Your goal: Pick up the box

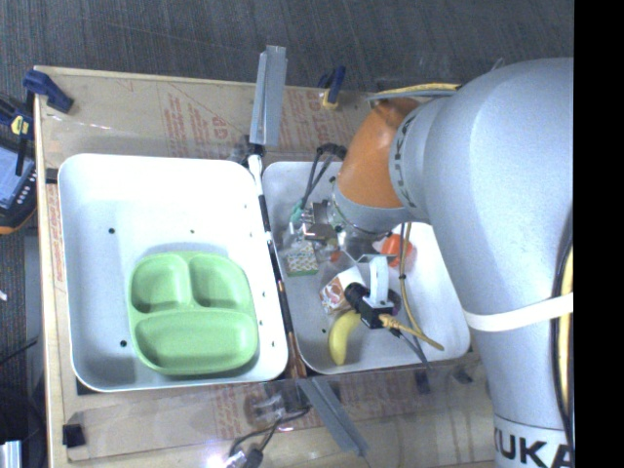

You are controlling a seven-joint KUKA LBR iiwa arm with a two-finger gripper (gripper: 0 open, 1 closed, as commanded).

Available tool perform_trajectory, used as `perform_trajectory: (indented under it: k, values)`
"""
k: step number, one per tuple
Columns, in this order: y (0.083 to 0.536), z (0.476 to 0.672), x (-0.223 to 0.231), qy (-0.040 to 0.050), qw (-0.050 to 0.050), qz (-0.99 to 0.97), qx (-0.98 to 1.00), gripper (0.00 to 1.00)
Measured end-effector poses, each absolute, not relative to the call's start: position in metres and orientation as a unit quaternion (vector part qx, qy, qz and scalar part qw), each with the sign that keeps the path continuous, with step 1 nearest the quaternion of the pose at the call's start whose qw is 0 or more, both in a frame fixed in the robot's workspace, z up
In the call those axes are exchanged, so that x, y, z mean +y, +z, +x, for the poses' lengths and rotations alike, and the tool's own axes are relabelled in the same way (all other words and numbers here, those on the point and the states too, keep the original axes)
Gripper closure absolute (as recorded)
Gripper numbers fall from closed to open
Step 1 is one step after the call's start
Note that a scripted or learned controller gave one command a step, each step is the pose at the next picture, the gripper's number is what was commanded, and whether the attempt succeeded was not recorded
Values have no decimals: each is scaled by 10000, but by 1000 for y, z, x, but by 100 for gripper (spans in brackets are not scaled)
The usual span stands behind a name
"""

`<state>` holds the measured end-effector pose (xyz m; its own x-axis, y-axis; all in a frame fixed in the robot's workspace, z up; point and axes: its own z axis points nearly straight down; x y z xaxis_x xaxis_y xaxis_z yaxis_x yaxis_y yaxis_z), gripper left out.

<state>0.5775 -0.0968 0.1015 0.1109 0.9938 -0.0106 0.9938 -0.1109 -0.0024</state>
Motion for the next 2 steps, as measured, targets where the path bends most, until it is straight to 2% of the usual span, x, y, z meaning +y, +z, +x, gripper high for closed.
perform_trajectory:
  k: [1, 2]
  values:
    - [210, 570, -97, -4, -6, 6740, 7387, 100]
    - [199, 570, -197, -9, -4, 6563, 7545, 100]
